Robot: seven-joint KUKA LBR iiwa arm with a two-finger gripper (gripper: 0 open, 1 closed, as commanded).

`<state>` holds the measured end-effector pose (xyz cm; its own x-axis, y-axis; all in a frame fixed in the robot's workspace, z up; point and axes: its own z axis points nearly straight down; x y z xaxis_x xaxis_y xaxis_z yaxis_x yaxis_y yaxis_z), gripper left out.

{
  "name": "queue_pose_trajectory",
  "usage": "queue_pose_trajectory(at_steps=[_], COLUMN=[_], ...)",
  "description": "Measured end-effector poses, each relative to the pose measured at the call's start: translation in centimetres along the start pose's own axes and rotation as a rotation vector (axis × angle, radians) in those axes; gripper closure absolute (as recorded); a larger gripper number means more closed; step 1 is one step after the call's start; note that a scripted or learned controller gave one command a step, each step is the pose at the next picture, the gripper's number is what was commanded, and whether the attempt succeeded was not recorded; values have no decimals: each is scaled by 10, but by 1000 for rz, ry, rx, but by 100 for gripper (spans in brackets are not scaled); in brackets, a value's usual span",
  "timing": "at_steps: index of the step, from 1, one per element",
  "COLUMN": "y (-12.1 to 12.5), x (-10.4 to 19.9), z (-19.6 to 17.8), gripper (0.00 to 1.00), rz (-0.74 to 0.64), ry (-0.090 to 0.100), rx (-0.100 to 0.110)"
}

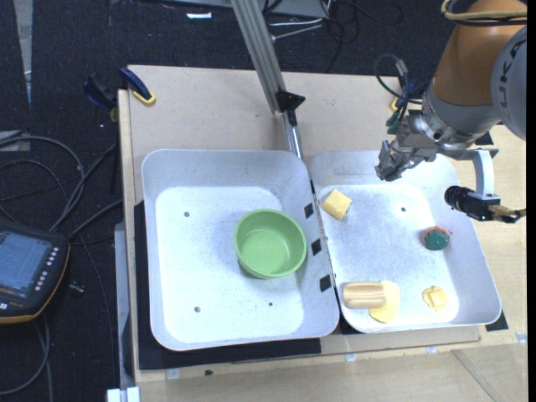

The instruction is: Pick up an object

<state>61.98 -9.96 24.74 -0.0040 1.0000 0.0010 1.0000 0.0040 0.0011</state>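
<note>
Bench point(209, 111) first, from my remote seat: at its far left corner I see a blue-and-yellow clamp point(134, 85). Off the bench's left edge a pendant point(25, 270) with a lit screen rests on the dark floor. The left bin point(167, 182) carries one green bowl point(270, 243), upright, set toward that bin's right edge. A grey metal pole point(260, 44) slants down to the far edge where the two bins meet. In the right bin point(477, 266) I count a pale yellow block point(337, 204) near the left edge, a tan roll point(363, 295) touching a yellow wedge point(387, 311) at the near edge, a small yellow piece point(434, 296) toward the near right corner, and a teal-and-orange piece point(435, 239) near the right edge. The gripper point(390, 170) hangs over the right bin's far edge, well apart from every object. I see nothing between its fingers, and I cannot tell how far they are parted.
</note>
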Motion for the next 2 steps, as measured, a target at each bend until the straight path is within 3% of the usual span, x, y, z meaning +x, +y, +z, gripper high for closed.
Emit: queue_pose_trajectory(at_steps=[1, 2], y=[14, 9], x=[55, 103], z=[-1, -3], gripper=[100, 100], rz=[-1, 0], ry=[0, 0], rx=[1, 2])
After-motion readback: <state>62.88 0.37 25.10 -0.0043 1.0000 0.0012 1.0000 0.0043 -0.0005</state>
